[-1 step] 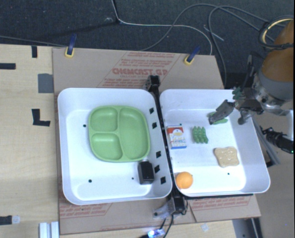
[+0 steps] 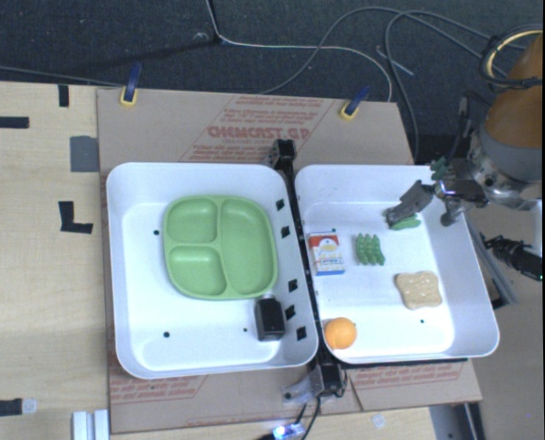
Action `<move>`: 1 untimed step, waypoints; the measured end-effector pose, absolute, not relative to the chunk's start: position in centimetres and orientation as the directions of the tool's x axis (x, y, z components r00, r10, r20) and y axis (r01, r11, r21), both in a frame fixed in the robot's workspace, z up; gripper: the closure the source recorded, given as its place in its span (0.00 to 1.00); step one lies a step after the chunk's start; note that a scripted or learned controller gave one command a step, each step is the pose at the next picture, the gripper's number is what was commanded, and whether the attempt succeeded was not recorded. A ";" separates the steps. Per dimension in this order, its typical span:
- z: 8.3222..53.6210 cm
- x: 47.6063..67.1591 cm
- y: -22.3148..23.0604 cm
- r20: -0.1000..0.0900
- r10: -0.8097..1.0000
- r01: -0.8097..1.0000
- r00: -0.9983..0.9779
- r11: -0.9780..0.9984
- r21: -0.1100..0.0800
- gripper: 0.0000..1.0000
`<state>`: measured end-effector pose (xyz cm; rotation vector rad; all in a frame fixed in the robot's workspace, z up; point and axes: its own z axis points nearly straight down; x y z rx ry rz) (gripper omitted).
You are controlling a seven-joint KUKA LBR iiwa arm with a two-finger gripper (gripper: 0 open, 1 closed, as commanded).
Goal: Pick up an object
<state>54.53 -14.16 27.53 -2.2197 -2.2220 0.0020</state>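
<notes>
Gripper [image 2: 428,205] hangs over the right bin's [image 2: 469,342] far corner, fingers spread, one fingertip [image 2: 402,214] touching a small green piece [image 2: 406,224]; nothing held. Orange [image 2: 341,333] sits at the near-left corner

So the arm [image 2: 515,117] is the usual grey KUKA look with a fat orange band up around 1 o'clock, plus a yellowish cable loop [image 2: 506,49] sitting over the top of it. Below that there's a lighter silver wrist flange. The gripper [image 2: 430,204] is dark grey, two stubby fingers, with some small green bits on the body. Black cabling hangs off around 4 o'clock.
</notes>
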 end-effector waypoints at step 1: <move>21.2 54.2 -13.6 0.001 1.000 1.000 -0.001 0.001 -0.008 0.00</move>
